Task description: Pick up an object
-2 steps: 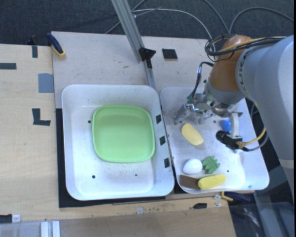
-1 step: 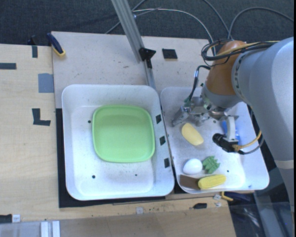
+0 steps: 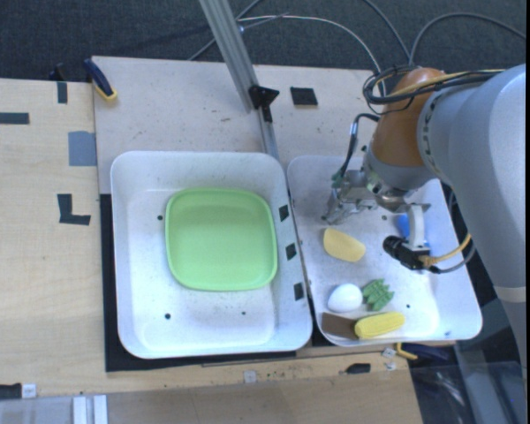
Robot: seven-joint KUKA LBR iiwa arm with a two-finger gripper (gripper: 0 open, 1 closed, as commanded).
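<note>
Nearest me, a yellow corn cob (image 3: 379, 325) lay along the right bin's (image 3: 455, 316) front edge, with a white egg (image 3: 344, 298) and green sprig (image 3: 377, 293) just behind. I saw the gripper (image 3: 339, 208) hanging above a yellow wedge (image 3: 344, 245), gripping nothing, fingers slightly spread. My left bin (image 3: 137, 263) held a green plate (image 3: 221, 239).

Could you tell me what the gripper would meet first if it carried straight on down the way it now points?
Probably the right bin's floor: the gripper points down beside the yellow piece. Depth is unclear, so it might graze that.
</note>
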